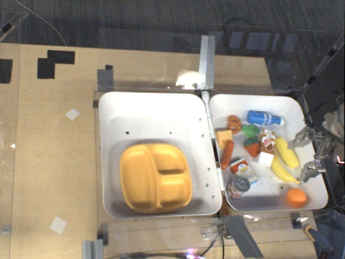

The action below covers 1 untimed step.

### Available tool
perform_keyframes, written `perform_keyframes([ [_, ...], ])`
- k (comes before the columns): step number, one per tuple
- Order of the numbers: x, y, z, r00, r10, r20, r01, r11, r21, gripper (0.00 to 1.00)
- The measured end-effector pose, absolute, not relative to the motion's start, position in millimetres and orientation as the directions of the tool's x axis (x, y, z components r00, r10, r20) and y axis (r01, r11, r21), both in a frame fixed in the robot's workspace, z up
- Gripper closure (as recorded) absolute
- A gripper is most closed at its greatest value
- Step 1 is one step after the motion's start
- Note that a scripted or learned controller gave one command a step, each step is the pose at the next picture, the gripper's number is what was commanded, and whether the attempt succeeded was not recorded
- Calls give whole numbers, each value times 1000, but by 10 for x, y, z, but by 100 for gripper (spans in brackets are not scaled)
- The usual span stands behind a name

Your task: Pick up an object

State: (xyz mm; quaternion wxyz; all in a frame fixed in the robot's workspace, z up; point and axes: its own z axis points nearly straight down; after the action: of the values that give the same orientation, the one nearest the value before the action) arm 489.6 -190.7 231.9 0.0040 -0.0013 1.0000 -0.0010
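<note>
Gripper (308, 155) is hanging over the right rim of the right bin (302, 109), its two metal fingers spread wide apart with nothing between them. One fingertip (299, 141) is sitting farther back and the other nearer the front edge. Behind the claw, the arm is running off the picture's right side, so most of it is cut off.

Just left of the claw, a corn cob (286, 151) and a banana (282, 171) are lying close together; whether they are touching is hard to tell. An orange (296, 197) is resting below the claw, near the bin's front corner. Farther left, a blue bottle (264, 118), a sausage (227, 154) and several small packets are crowding together, too small to read. Well to the left, a yellow divided tray (155, 177) is sitting in the left bin (151, 104).
</note>
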Motion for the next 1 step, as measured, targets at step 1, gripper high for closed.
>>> perform_keyframes([
  [1, 5660, -1578, 1511, -976, 217, -5, 217, 976, 2, 0],
])
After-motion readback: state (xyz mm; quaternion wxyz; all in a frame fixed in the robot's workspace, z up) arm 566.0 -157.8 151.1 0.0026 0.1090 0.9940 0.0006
